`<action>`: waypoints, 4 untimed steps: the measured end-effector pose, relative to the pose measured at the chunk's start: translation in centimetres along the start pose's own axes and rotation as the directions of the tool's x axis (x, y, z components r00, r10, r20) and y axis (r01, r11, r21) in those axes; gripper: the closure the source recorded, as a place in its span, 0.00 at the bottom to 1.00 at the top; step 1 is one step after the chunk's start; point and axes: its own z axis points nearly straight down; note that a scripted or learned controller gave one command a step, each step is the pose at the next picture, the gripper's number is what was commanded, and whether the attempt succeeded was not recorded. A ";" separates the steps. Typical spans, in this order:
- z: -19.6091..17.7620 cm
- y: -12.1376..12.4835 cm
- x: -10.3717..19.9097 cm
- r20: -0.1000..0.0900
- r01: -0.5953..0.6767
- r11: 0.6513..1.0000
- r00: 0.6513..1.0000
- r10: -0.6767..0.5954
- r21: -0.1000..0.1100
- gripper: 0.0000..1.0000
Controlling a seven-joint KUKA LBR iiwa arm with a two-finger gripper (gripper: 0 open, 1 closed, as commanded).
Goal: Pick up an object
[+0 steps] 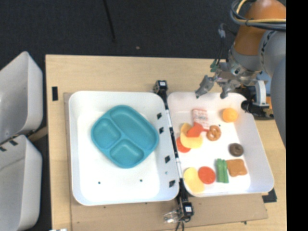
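My gripper [212,89] hangs over the far edge of the right bin [260,148], its two grey fingers spread apart with nothing between them. Below it in that bin lie small toy foods: a red and white packet [199,115], an orange ball [230,114], a pretzel [213,133], a chocolate donut [236,149], red and yellow discs [191,135], a green piece [221,170], a brown toast [236,167], a red disc [207,174] and a yellow disc [192,177]. The gripper touches none of them.
The left bin [82,177] holds a blue divided tray [124,135]. Black clips [160,86] sit along the seam between the bins. The arm's orange band [255,28] and grey wrist stand at the upper right. White chair shapes [17,129] flank the bench's left.
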 end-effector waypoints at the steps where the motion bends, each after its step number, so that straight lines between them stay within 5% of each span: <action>1: -0.9 0.3 0.0 0.002 0.002 1.000 1.000 -0.002 -0.013 0.00; 3: 10.4 0.2 -0.6 0.004 0.005 1.000 1.000 -0.005 -0.009 0.00; 4: 9.2 0.3 -0.7 0.007 0.006 1.000 1.000 -0.005 -0.014 1.00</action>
